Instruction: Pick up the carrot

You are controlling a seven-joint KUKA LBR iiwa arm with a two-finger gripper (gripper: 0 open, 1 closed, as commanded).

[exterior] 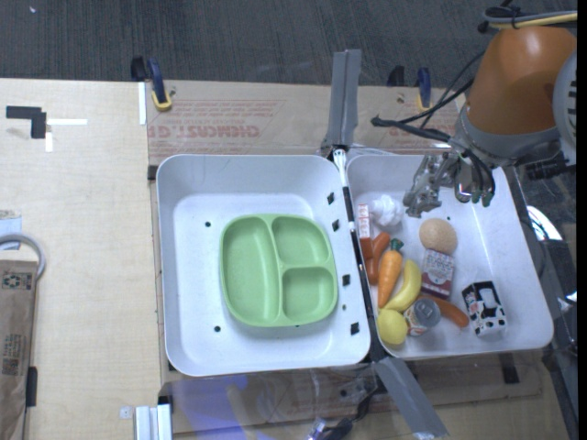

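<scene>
The carrot (390, 272) looks like smooth, glossy plastic. The green tray (278, 270) is matt plastic; the bench (73, 246) is pale wood.

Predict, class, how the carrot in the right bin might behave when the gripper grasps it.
The carrot looks like smooth moulded plastic, so probably stiff, light and a bit slippery. Its tapered, rounded body may roll or slide out. It leans against the banana, which might shift too.

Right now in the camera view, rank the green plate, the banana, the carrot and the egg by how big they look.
1. green plate
2. banana and carrot: they look about alike, and they overlap, so no ranking between them
3. egg, the smallest
</scene>
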